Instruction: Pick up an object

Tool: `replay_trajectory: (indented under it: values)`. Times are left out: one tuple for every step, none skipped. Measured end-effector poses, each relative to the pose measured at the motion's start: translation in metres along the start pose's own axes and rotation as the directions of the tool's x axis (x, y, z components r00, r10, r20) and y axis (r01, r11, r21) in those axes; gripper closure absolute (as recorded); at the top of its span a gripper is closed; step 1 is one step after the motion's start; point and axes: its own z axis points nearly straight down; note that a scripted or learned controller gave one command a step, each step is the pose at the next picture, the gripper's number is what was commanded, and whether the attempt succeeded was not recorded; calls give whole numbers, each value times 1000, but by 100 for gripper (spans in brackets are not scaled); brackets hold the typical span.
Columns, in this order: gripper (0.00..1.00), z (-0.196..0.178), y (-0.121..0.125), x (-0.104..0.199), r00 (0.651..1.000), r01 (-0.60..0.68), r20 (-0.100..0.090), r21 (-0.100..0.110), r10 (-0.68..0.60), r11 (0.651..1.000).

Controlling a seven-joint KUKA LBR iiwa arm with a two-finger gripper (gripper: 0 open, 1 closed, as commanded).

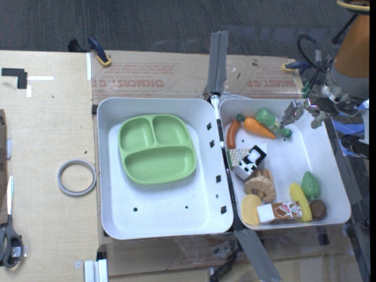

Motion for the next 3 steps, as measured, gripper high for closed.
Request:
replay_trajectory:
  values:
    - [0, 107, 64, -29, 995, -96, 1, -2, 96, 995]
    - [0, 130, 72, -41, 999, -51, -3, -22, 51, 998]
    - [0, 146, 37, 9, 980, 201, 1, -4, -201, 980]
